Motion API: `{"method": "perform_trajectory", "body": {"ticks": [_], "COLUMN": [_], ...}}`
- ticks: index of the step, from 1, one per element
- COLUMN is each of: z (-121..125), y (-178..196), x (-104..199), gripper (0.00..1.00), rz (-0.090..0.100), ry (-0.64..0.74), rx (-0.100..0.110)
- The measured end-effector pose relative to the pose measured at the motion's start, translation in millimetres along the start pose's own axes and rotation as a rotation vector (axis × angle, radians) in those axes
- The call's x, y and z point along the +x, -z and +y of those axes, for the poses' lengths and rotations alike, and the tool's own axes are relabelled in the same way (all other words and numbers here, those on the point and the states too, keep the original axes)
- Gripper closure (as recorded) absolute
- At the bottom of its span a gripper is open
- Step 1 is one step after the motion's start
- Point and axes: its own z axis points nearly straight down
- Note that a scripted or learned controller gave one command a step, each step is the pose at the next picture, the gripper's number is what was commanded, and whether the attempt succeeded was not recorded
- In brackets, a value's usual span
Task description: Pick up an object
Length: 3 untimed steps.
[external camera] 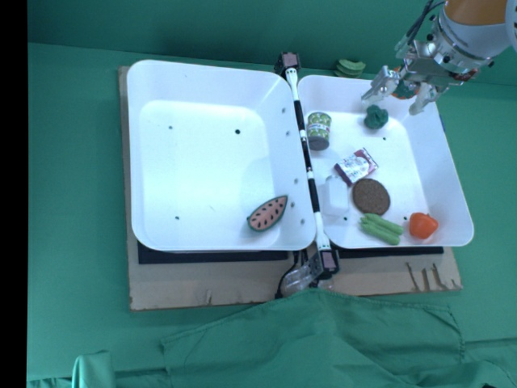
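Mostly right bin [452, 180] filled, watermelon slice [267, 213] left

A dark green broccoli toy [376, 117] is lying near the far edge of the right bin [452, 208]. A small cup [319, 129] is standing upright by the divider. A red-and-white packet [356, 166] is lying flat mid-bin, touching a round brown cookie [371, 196]. Green bean pods [380, 228] and an orange pepper [422, 225] are resting near the front edge. A watermelon slice [267, 213] is lying in the left bin [161, 95].
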Motion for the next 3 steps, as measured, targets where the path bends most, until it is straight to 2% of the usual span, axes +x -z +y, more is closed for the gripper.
{"method": "perform_trajectory", "body": {"ticks": [1, 2, 3], "z": [-13.0, 32.5, -30.4], "y": [-95.4, -81.9, -139.6], "x": [-39.3, -69.3, -79.9], "gripper": [0.00, 0.00, 0.00], "rz": [-0.001, -0.003, 0.000], "ry": [-0.005, -0.001, -0.004], "rx": [0.007, -0.007, 0.006]}}
